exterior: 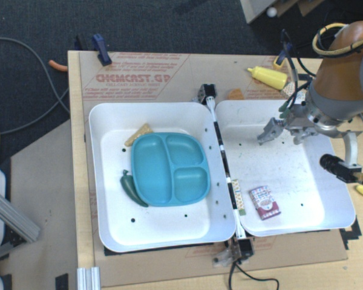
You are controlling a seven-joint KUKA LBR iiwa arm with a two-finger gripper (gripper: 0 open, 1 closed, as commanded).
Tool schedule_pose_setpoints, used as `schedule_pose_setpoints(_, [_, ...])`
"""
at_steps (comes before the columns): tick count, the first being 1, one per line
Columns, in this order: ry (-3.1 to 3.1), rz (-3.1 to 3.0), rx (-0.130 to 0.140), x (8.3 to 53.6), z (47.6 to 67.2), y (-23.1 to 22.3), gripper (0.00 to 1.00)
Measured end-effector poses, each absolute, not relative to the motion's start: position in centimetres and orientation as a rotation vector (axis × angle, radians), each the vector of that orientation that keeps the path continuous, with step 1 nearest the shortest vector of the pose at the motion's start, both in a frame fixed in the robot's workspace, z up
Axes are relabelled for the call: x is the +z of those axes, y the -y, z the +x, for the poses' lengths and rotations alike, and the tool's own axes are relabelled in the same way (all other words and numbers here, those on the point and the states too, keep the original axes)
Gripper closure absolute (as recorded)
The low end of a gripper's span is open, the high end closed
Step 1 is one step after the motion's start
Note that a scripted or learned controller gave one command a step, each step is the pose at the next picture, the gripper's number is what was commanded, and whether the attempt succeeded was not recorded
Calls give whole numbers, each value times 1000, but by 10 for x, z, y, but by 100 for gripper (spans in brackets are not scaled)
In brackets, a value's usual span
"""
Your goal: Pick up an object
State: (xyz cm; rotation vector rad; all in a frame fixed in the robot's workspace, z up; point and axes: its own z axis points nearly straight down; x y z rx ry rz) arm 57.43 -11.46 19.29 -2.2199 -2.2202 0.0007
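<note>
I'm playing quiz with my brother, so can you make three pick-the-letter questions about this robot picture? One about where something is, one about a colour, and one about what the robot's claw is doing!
1. Where does the small red and white packet lie?
A. In the right bin
B. On the blue tray
C. On the floor

2. What colour is the divided tray in the left bin?
A. Yellow
B. Teal blue
C. Black

3. What is the gripper doing?
A. Holding the packet
B. Holding the tray
C. Hanging over the right bin with nothing between its fingers

Answers:
1 is A: the packet lies on the white floor of the right bin, near its front.
2 is B: the tray with three compartments is teal blue.
3 is C: the fingers are spread apart above bare bin floor, far from the packet.
</note>
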Motion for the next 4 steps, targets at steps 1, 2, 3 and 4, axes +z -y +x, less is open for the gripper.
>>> schedule_pose_setpoints(1, [2219,-2222,1,148,514,92,0])
schedule_pose_setpoints(2, [2219,-2221,2,103,478,95,0])
schedule_pose_setpoints(3, [2219,-2224,-1,113,479,95,100])
schedule_pose_setpoints(4, [2219,-2223,-1,113,479,95,0])
